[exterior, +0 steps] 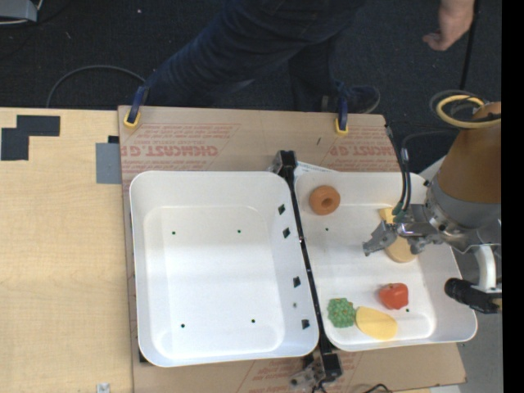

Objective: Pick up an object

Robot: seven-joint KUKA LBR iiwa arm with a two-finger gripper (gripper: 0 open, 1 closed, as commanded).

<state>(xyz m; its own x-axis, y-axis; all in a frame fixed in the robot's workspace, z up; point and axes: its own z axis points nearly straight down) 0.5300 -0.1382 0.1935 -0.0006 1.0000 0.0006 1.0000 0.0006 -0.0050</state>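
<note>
Right bin [348, 344]: orange doughnut [325, 201], red pepper [394, 295], green broccoli [341, 312], yellow lemon [376, 323]. Gripper [391, 237] beside a tan object [400, 252]; grip state cannot be told.

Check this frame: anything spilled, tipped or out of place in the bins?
Nothing stands out. The donut, tomato, broccoli and lemon lie apart inside the right bin; the end effector is low over it.
</note>
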